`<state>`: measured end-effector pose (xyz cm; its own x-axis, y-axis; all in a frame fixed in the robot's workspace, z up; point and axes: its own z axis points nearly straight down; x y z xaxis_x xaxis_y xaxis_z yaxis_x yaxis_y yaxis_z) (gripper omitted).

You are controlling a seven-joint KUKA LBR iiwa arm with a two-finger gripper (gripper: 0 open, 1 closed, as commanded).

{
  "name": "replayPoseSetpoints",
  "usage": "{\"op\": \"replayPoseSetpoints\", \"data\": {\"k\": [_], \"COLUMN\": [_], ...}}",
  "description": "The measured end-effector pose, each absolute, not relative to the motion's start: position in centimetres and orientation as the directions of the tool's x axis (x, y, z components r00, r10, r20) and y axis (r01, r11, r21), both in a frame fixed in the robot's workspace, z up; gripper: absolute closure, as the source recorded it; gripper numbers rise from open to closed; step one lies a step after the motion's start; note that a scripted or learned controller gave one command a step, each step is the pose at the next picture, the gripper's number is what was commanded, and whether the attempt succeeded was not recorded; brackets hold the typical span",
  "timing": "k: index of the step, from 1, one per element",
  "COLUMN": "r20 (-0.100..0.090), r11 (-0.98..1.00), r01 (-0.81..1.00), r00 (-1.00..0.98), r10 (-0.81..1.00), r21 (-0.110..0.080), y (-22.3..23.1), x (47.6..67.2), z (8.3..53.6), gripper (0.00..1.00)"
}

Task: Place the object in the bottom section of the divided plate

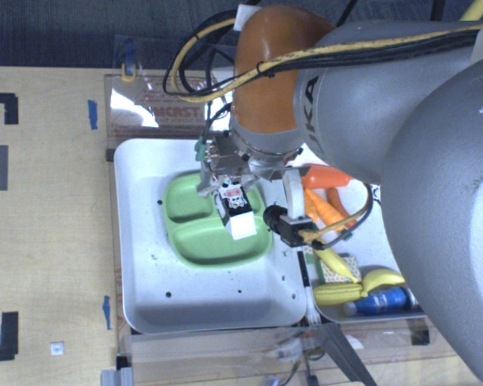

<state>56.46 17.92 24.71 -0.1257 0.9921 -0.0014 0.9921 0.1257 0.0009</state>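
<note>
While the gripper (228, 190) hangs over the green divided plate (213, 248) in the left bin (137, 215), a small white block (242, 227) sits just under its tip, above the plate's bottom section. Can't tell if the jaws are open or gripping it. Carrot (326, 177), bananas (362, 284), blue bottle (386, 301) lie in the right bin.

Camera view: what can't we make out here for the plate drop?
- Gripper: finger state unreadable; wrist and cables crowd it.
- Small white object at the tip: held or resting on the green divided plate cannot be told; identity too small.
- Plate's upper-right part: covered by the wrist.
- Right bin: mostly under the grey arm; the carrot, banana and blue item show partly.
</note>
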Motion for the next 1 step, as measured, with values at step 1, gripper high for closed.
{"op": "replayPoseSetpoints", "data": {"k": [1], "r20": [-0.002], "r11": [-0.085], "r01": [0.996], "r00": [0.085], "r10": [0.996], "r21": [-0.004], "y": [15.44], "x": [51.74], "z": [17.77], "gripper": [1.00]}}
